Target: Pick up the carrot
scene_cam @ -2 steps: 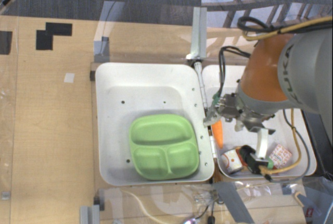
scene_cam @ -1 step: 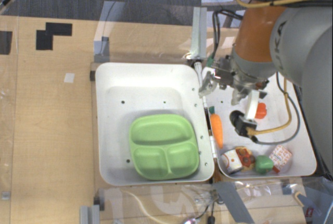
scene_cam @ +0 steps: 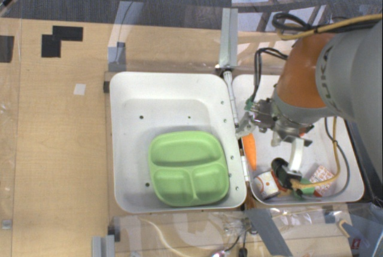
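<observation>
Green plate [scene_cam: 188, 167] in left bin [scene_cam: 128, 130]. Carrot [scene_cam: 249, 152] in right bin [scene_cam: 354, 189], lengthwise along its left wall. Gripper [scene_cam: 286, 130] just right of carrot, apart; grip state: cannot tell. Can [scene_cam: 265, 183] near carrot tip.

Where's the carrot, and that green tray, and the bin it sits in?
carrot [scene_cam: 249, 153], camera view, middle of its orange body.
green tray [scene_cam: 189, 167], camera view, its middle ridge.
left bin [scene_cam: 161, 109], camera view, bare white floor.
</observation>
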Robot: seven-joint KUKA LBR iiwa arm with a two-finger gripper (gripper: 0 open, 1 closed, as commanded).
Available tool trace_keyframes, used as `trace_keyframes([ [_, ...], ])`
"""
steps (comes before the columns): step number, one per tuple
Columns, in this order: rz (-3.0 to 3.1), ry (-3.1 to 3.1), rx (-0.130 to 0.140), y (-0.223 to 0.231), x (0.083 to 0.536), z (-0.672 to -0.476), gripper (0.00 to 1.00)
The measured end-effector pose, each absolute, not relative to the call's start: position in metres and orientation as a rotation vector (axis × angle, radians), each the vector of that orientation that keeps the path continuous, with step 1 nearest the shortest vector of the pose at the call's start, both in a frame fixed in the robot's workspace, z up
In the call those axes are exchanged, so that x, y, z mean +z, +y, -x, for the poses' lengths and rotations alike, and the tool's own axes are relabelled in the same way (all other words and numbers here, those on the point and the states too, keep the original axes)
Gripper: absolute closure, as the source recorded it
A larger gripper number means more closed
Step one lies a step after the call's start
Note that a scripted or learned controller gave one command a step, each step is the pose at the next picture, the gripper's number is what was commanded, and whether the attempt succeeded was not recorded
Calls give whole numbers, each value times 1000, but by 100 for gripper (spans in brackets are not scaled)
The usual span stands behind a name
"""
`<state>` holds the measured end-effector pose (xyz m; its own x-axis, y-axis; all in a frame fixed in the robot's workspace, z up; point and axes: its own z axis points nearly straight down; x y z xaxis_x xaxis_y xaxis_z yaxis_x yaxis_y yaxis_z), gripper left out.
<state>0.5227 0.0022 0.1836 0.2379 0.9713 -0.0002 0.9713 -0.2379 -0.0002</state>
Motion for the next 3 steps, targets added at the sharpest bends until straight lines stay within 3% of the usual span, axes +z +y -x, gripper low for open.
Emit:
trace_keyframes([
  [1, 2399, -2028, -2, 1, 184, -493, 0],
  [2, 2398, -2033, -7, 2, 195, -494, 100],
  [3, 2399, -2032, -6, 2, 194, -494, 0],
])
